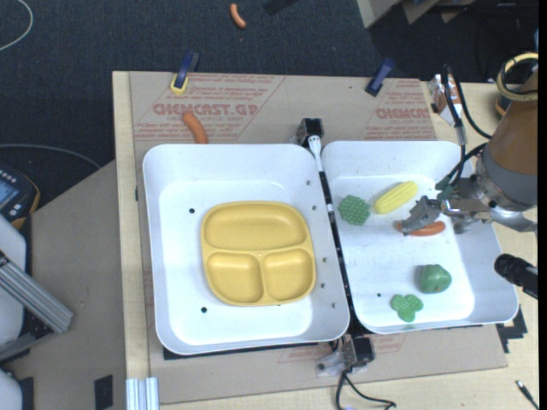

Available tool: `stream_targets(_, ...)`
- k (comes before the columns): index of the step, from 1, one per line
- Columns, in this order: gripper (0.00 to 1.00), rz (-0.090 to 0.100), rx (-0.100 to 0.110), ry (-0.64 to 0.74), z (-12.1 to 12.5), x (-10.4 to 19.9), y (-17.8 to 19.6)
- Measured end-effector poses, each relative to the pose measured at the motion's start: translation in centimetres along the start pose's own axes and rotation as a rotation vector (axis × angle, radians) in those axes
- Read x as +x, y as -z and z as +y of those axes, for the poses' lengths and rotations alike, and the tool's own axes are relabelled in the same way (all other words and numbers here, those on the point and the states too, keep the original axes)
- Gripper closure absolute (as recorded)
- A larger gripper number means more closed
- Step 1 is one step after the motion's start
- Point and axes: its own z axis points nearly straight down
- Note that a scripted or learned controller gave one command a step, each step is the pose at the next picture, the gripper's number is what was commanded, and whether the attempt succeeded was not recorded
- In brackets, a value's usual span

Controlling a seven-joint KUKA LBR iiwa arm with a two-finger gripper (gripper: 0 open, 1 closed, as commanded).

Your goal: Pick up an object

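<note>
- The gripper (416,219) sits low in the right bin (376,165), at about 3 o'clock in the camera view, its dark fingers (425,209) pointing toward 9 o'clock from the grey arm (504,195).
- Whether those fingers are spread or closed cannot be told from this angle; a red-orange carrot-like piece (425,229) lies right at the tips, partly under them, and it is unclear if it is gripped.
- A yellow corn cob (397,197) lies just at 11 o'clock of the gripper, tilted, close by.
- A green leafy piece (354,209) rests at 9 o'clock of the corn cob, near the bin's inner wall.
- A green pepper-like piece (434,278) lies at 5 o'clock of the gripper, well apart.
- A small green broccoli piece (407,306) lies near the bin's 6 o'clock rim.
- The left bin (171,186) holds a yellow divided plate (256,252) at its middle.
- An orange sausage-shaped piece (196,126) lies on the counter (256,101) at 12 o'clock of the left bin, outside it.
</note>
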Motion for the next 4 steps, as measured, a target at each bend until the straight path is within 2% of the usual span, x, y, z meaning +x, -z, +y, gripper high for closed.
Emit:
stream_targets(1, 0.0, -0.002, -0.012, 0.003, 0.2, 0.0, 0.5)
stream_targets(2, 0.0, 0.0, -0.006, 0.001, 0.1, -0.9, -5.2)
stream_targets(4, 0.0, 0.0, -0.007, 0.002, 0.1, -0.6, -14.4)
